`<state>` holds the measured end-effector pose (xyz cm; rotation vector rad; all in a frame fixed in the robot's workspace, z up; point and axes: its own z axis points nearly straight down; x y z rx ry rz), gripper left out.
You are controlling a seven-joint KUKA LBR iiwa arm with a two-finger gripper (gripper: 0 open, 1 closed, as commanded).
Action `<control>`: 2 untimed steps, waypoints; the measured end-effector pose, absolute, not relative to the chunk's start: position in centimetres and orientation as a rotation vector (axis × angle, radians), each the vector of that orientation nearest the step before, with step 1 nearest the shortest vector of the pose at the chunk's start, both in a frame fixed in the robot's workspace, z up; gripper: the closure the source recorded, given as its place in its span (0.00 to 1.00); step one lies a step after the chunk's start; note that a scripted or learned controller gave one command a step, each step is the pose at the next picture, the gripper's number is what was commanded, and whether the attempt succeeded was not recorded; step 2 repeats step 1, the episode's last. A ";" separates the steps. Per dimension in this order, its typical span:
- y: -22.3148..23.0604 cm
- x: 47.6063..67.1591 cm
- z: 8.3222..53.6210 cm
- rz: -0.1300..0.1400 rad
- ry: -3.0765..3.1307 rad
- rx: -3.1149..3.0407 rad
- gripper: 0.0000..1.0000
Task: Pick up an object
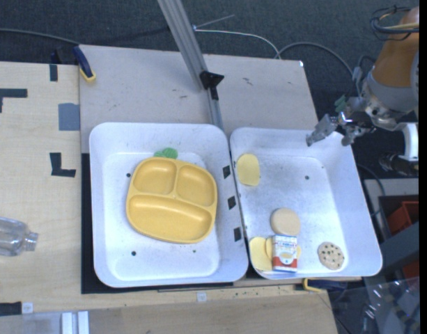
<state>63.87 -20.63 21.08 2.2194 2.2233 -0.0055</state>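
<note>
Camera view shows the grey arm (398,61) reaching in from three o'clock, its orange band high at the edge and its wrist bent down toward the far right corner of the right bin (352,186), where the gripper (329,129) hangs over the rim with its fingers spread and nothing between them. Inside that bin a yellow oval piece (248,169) lies at ten o'clock, while a tan disc (285,221), a small carton (285,252), a yellow wedge (260,254) and a cookie (331,255) cluster toward six o'clock, well apart from the gripper. At nine o'clock the left bin (102,186) holds a yellow divided plate (173,199) with a green piece (167,153) peeking out at its far edge.
</note>
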 end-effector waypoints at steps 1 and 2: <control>-20.6 63.9 22.1 -0.006 2.224 2.217 1.00; -20.6 63.9 22.1 -0.006 2.224 2.217 1.00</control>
